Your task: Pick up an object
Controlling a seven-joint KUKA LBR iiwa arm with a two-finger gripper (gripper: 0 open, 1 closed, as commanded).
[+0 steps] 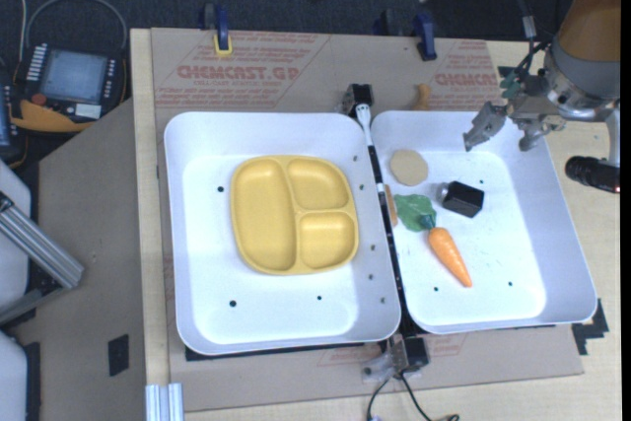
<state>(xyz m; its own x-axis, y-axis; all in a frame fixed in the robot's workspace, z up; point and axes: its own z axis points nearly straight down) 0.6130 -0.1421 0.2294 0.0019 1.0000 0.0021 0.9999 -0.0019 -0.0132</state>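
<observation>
While the gripper (505,128) hangs over the far edge of the right bin (552,242), its two fingers stand spread apart with nothing between them, so the jaws are open.

Nearest the camera, and well short of the jaws, a carrot (450,255) lies on the right bin's floor, its tip pointing toward the near right. Just beyond it, toward the divider, sits a green piece (414,211), touching the carrot's thick end. A black block (461,198) lies closer to the jaws, near-left of them and apart from the green piece. A tan disc (408,167) rests farther left of the jaws, near the bin's far left corner. None of these touch the fingers.

Well to the left of the jaws, across the divider, the left bin (197,242) holds a yellow tray (294,213) with three compartments, lying flat.

Past the jaws, the arm's orange band (592,30) rises toward the upper right. Two blue clamps (221,27) grip the far edge of the brown board (296,64) under both bins.
</observation>
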